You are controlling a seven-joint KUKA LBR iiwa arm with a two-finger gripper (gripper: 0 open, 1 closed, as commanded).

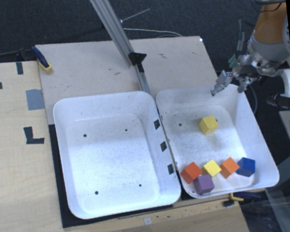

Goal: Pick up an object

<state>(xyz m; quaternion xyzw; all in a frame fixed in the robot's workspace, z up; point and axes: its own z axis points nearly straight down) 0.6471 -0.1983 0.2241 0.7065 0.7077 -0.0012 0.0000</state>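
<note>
A: Purple cube (pixel 203 183) sits nearest the lens, at 6 o'clock in the right bin (pixel 255 126), w/ orange, yellow, orange, blue packed touching it.
B: Claw (pixel 228 82)?
A: Above the bin's 1 o'clock rim — fingers apart, nothing between them.
B: Risk?
A: Packed row could jam the fingers; lone yellow cube (pixel 208 124) near 12 looks safer.
B: Surroundings?
A: Pale wood desk (pixel 14 154), dark floor behind — left bin (pixel 65 148) alongside.

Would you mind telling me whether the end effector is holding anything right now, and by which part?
Nothing is held. The end effector hangs open over the right bin's far corner, apart from the blocks.
</note>
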